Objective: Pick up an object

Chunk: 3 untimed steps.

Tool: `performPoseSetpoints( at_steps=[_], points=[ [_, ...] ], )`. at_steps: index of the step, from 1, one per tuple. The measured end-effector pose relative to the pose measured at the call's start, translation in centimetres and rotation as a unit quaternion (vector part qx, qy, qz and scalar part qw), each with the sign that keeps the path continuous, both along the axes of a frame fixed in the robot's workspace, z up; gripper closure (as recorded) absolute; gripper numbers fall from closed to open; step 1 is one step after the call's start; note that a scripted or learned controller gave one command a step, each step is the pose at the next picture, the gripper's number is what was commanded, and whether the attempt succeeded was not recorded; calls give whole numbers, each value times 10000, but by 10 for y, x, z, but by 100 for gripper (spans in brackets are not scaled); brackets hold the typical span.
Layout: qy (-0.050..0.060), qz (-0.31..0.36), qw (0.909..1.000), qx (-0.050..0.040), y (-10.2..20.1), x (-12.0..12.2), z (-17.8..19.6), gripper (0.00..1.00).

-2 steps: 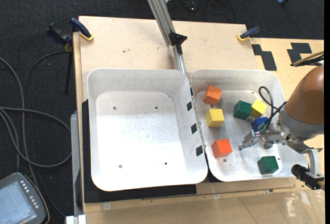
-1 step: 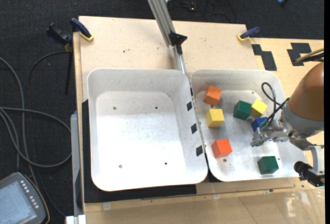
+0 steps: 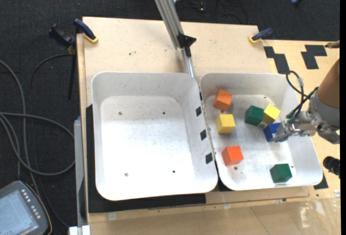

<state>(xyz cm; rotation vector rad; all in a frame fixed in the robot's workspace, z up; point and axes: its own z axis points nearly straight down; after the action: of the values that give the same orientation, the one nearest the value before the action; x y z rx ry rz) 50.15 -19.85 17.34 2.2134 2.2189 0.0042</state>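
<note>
The gripper [image 3: 279, 134] sits at the three o'clock edge of the right white plastic bin [image 3: 303, 166], its jaws around a small blue cube [image 3: 271, 131]; whether they pinch it I cannot tell. The cube has no long axis and lies touching a yellow cube [image 3: 271, 113] at its twelve o'clock.

Wooden bench [image 3: 140, 50] carries two white bins side by side: left bin [image 3: 102, 174], right bin [image 3: 308, 172]; clamps at back corners [image 3: 86, 31].
</note>
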Motion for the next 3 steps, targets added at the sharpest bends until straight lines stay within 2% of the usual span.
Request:
performPoseSetpoints(
  at_steps=[2,3],
  points=[
    [1,6,10000,1,2,5,96,100],
    [37,26,10000,26,60,24,84,100]
  ],
)
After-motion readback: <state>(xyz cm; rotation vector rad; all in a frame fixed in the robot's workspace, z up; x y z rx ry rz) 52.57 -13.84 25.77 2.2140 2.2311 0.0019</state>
